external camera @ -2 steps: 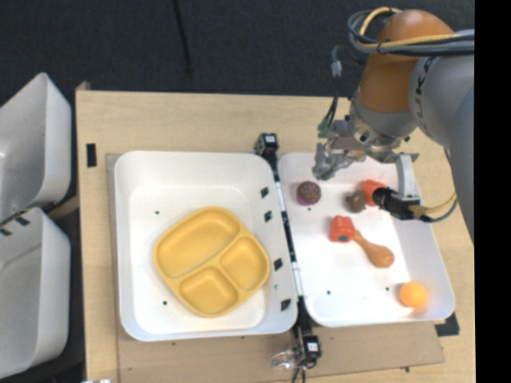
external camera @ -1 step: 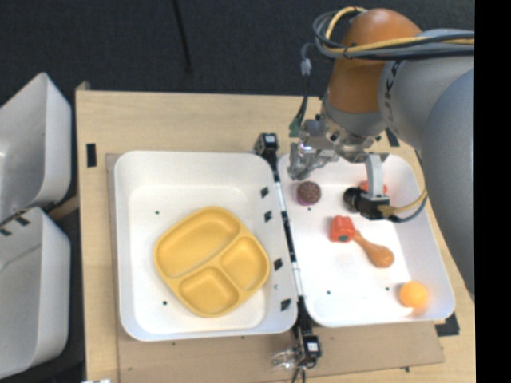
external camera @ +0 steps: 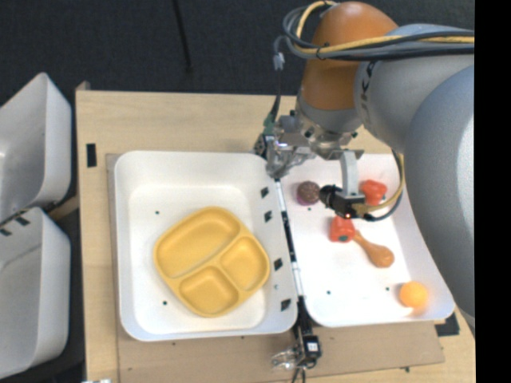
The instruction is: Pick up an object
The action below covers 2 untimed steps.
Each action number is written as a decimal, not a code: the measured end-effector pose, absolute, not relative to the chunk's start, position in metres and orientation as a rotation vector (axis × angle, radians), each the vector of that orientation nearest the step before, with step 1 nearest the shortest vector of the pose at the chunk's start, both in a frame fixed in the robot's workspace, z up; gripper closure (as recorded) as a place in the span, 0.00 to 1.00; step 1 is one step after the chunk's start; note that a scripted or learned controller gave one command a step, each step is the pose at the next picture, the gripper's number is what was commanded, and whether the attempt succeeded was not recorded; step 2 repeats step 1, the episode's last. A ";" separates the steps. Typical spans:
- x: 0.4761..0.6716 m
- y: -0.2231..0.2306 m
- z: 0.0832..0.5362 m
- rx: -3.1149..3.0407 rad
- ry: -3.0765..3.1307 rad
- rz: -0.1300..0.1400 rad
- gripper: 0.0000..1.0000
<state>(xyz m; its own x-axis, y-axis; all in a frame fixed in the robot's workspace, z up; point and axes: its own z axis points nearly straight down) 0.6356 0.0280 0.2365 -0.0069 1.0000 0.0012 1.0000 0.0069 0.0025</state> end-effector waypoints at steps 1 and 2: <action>0.635 0.087 0.232 2.213 2.228 0.002 1.00; 0.635 0.087 0.232 2.213 2.228 0.002 1.00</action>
